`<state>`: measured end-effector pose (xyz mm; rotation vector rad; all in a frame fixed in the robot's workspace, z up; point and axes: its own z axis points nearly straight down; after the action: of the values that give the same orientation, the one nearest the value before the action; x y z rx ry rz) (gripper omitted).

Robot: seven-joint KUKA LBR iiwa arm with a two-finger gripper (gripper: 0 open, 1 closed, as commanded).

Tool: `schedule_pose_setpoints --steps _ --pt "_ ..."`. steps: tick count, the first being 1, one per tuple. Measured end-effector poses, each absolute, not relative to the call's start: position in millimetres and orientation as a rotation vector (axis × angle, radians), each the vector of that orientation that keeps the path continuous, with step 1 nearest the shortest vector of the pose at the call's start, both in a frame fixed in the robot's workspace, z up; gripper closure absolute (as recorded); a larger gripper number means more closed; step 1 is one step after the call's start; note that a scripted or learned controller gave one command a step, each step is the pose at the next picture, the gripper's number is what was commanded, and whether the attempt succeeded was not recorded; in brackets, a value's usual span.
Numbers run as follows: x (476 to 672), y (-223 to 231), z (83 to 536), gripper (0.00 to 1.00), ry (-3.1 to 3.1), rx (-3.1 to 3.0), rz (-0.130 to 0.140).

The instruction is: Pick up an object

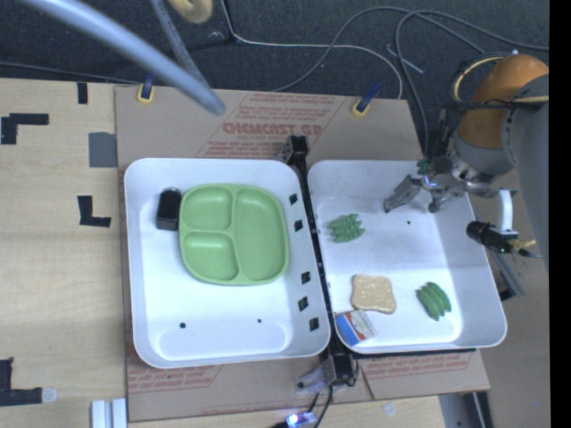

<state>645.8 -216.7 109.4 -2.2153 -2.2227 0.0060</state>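
Left bin (pixel 143 266): green divided plate (pixel 235 234); small black block (pixel 168 209) touching its left edge.
Right bin (pixel 473 328): leafy green piece (pixel 345 228) near the divider; toast slice (pixel 373 293) at the front; green pod (pixel 434 300) to its right; red-and-blue packet (pixel 355 326) at the front-left corner.
Hand (pixel 417 195): over the right bin's far side, fingers spread wide, holding nothing, well apart from every item.

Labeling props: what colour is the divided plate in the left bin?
Light green; the divided plate shows clearly in the camera view.
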Motion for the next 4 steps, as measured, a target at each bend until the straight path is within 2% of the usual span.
schedule_pose_setpoints --steps 1,2,4 --pt "646.3 -216 84 0.0 -2.226 -2.219 0.004" --pt "647.8 -216 97 1.0 -2.232 -2.222 0.001" --pt "660.0 -221 189 1.0 -2.226 -2.222 -0.003"
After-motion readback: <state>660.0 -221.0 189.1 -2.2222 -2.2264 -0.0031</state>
